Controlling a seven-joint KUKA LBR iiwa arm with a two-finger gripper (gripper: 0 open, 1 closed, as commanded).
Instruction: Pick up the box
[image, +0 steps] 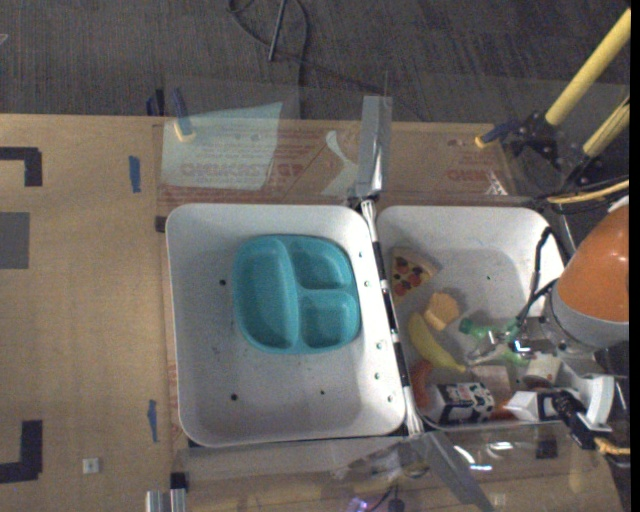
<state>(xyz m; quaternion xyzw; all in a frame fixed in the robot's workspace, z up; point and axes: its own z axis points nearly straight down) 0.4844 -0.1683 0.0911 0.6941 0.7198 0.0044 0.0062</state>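
The box (465, 402) lies on its side at the near edge of the right bin (500, 235), close to the wall between the bins. The gripper (500, 343) hovers low over the right bin, a little above and to the right of the box, apart from it; whether it is apart or together I cannot tell, the metal there blurs into the clutter. Plenty crowds this corner: a banana (433, 343) lies just beside the box's upper left, a red piece (421, 383) sits at its left end, a yellow wedge (442, 306) and a pizza slice (410, 270) lie further up. A green thing (478, 327) sits right at the gripper. The left bin (200, 380) holds a teal tray (296, 292).
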